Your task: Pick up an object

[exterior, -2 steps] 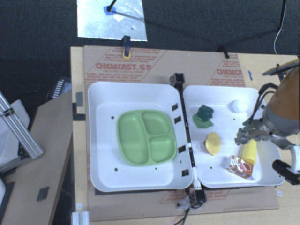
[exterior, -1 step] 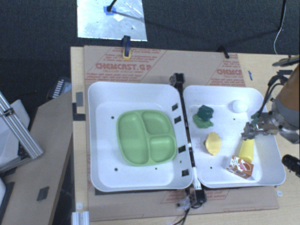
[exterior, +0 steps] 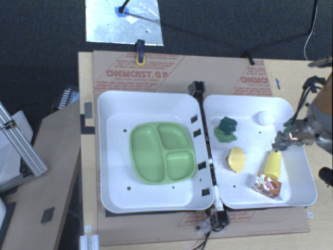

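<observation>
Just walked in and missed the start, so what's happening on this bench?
A robot arm reaches in from the right, its gripper low over the right bin, right at the top end of a yellow bottle. Whether it has hold of the bottle is unclear. Also in that bin lie a green toy, a white ball, a yellow piece and a red packet. The left bin holds a green divided tray.

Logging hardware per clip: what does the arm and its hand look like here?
The arm is grey and rounded, entering at the right edge. A thin dark cable loops above its wrist. The hand is a small dark metal assembly with a tiny reddish spot; finer detail is blurred.
</observation>
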Tool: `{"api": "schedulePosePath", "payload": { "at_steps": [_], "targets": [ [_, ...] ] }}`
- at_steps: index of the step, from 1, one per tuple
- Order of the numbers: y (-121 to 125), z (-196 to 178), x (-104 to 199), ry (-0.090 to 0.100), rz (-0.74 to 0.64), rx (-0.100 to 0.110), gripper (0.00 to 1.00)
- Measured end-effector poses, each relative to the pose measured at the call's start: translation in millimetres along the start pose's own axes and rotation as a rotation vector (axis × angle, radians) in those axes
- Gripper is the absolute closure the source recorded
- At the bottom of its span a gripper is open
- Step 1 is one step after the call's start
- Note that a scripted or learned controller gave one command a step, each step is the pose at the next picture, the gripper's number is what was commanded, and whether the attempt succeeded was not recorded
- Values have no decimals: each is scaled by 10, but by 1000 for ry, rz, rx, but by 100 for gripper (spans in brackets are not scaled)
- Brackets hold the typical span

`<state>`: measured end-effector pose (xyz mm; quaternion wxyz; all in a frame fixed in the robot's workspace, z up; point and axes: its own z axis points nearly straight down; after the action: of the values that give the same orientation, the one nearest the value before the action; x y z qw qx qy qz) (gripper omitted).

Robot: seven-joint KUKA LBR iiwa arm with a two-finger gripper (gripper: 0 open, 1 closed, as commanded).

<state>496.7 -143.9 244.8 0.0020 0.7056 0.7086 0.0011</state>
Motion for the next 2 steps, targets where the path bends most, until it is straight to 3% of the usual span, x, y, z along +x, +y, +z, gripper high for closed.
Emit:
{"api": "schedulePosePath", "payload": {
  "at_steps": [2],
  "targets": [
    [119, -105, 1140, 3, -7, 2, 100]
  ]
}}
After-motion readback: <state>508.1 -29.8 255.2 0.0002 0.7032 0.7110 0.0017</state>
